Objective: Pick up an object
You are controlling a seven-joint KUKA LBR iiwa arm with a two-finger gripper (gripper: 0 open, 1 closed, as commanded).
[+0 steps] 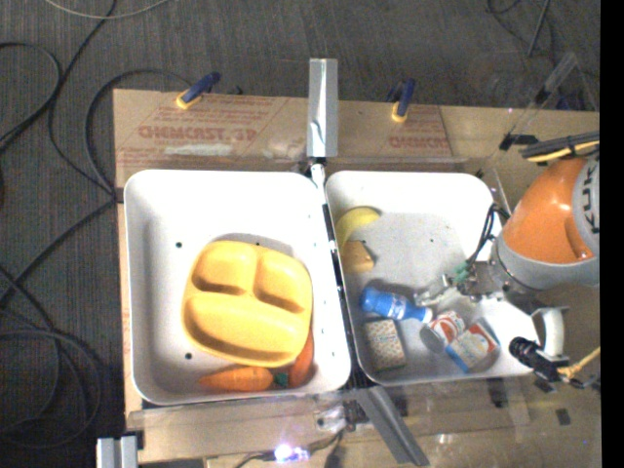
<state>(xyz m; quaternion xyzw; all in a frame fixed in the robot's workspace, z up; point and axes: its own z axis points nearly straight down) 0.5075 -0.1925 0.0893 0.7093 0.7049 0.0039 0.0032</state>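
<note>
Where pincer (450, 283) hovers, blue bottle (395, 306) seemingly lengthwise left-right

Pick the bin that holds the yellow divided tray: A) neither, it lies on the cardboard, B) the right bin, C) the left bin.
C: the yellow divided tray lies inside the left bin, with a carrot along its near edge.

Grey arm (561, 232) with an orange band coming in from the right, bent down low, hand (441, 291) pointing left, too small and blurry to see more
</note>
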